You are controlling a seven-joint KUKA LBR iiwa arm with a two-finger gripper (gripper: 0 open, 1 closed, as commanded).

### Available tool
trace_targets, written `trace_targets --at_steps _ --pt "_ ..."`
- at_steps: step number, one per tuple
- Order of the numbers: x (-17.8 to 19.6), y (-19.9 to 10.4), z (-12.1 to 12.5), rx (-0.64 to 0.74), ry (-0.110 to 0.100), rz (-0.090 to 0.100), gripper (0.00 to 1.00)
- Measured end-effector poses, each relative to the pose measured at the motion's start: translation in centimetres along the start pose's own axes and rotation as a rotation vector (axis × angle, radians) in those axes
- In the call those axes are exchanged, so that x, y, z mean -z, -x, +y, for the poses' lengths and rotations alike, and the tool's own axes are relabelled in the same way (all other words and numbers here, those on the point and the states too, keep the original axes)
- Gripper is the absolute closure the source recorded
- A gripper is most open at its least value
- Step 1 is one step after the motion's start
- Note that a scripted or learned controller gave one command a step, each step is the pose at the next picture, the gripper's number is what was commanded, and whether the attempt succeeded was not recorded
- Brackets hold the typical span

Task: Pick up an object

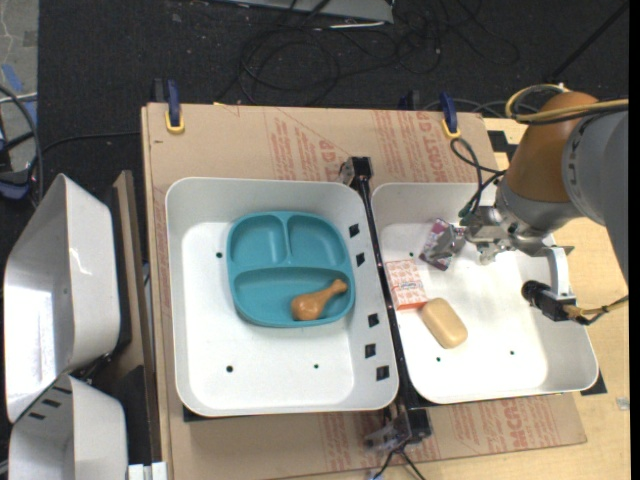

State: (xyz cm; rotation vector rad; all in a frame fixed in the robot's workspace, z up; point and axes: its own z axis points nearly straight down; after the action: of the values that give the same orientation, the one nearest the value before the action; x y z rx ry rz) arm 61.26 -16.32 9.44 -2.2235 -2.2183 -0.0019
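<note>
The grey arm with the orange band (560, 163) enters from the right and is cut off at the frame edge. The left white plastic bin (200, 368) holds a teal divided tray (270, 268) carrying a tan drumstick-shaped toy (320, 300) in its lower compartment. The right white bin (520, 368) holds a tan oval block (444, 323) and a red-and-white flat packet (406, 282). The gripper (448, 244) sits at a small crinkled purple-and-silver wrapper (438, 242); finger spacing and any grip cannot be determined.

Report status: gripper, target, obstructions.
Gripper over right bin, at purple packet. Grasp unconfirmed. Red-white packet and tan block nearby.
</note>
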Motion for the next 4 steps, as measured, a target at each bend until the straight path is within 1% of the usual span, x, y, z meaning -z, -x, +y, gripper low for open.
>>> trace_targets --at_steps 1,2,3,4 --pt "0.2 0.0 0.2 0.002 0.005 -0.002 0.00" --pt "1.4 0.0 0.4 0.003 0.012 -0.003 1.00" --pt "5.9 0.6 0.6 0.003 0.005 -0.004 1.00" --pt "11.7 0.4 1.7 0.006 0.007 -0.003 1.00"
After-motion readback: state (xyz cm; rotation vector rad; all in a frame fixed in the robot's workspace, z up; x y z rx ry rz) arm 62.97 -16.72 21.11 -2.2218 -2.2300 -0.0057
